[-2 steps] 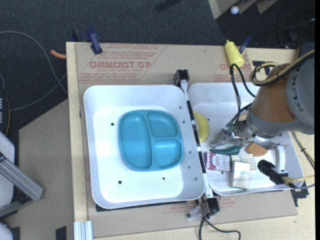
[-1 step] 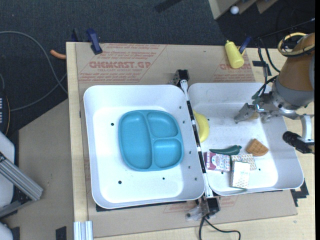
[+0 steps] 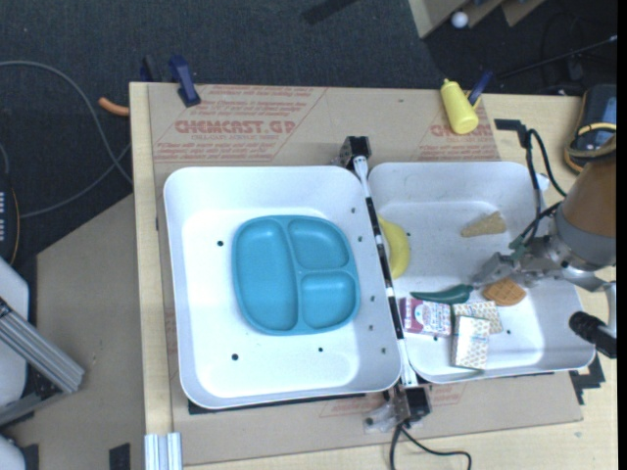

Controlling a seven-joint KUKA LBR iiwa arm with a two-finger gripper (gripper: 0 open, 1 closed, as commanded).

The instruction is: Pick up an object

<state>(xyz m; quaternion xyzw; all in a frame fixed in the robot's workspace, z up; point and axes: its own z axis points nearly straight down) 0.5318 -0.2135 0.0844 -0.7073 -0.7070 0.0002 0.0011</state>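
Observation:
The right white bin (image 3: 441,179) holds several small items: a yellow banana-like piece (image 3: 395,246) at its left wall, a tan bread-like piece (image 3: 484,225), a green pepper-like strip (image 3: 443,293), a round brown cookie (image 3: 506,292), a purple-and-white packet (image 3: 426,318) and two pale patterned packets (image 3: 474,333). My gripper (image 3: 507,267) reaches in from the right, low over the bin, just above the cookie and beside the right end of the green strip. Nothing shows between its fingers.
The left white bin (image 3: 196,204) holds a blue sectioned plate (image 3: 294,272). A yellow bottle-like object (image 3: 458,106) and a blue clamp (image 3: 183,81) lie on the cardboard bench behind the bins. The arm's orange band (image 3: 598,199) is at the right edge.

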